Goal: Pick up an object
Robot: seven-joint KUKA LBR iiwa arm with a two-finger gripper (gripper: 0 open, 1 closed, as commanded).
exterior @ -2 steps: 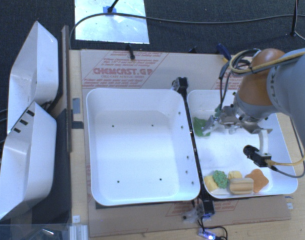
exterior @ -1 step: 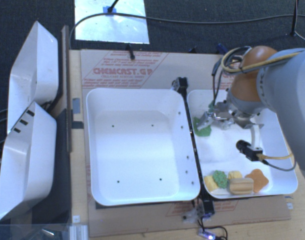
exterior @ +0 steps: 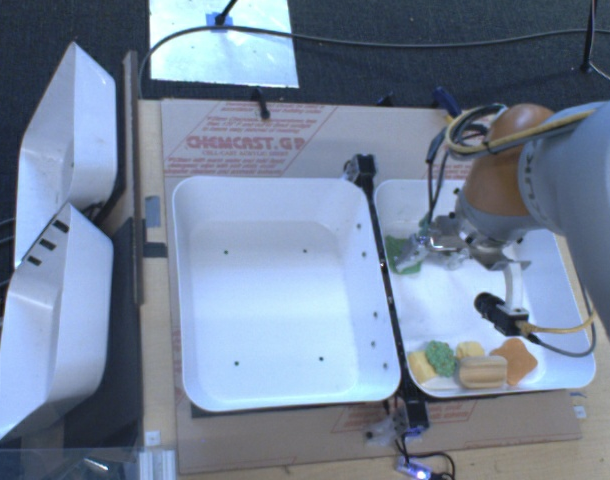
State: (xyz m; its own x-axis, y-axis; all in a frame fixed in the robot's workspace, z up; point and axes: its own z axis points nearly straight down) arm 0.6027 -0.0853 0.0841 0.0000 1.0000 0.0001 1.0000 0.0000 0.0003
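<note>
- Nearest the camera, along the front wall of the right bin [exterior: 575, 373], lay a row of small items: a yellow piece [exterior: 421, 366], a green piece [exterior: 441, 356] touching it, a tan bun-shaped piece [exterior: 482, 372] with a small yellow piece [exterior: 469, 349] just behind it, and an orange piece [exterior: 517, 359] at the right end.
- Just behind that row, a black cylindrical part [exterior: 493, 313] hung from the arm's wrist, with a yellow cable [exterior: 560, 327] running off to the right.
- Farther back, the gripper [exterior: 426, 240] reached down into the right bin near its left wall, right beside a green object [exterior: 402, 253]; whether the object sat between the fingers, or how the jaws stood, could not be told.
- The left bin [exterior: 200, 298] sat alongside, its wall touching the right bin's.
- Above the gripper rose the grey arm [exterior: 575, 183] with its orange band [exterior: 503, 173].
- Beyond the bins lay a board printed with red lettering [exterior: 247, 143], and farther still a shiny metal sheet [exterior: 222, 28] on dark carpet.
</note>
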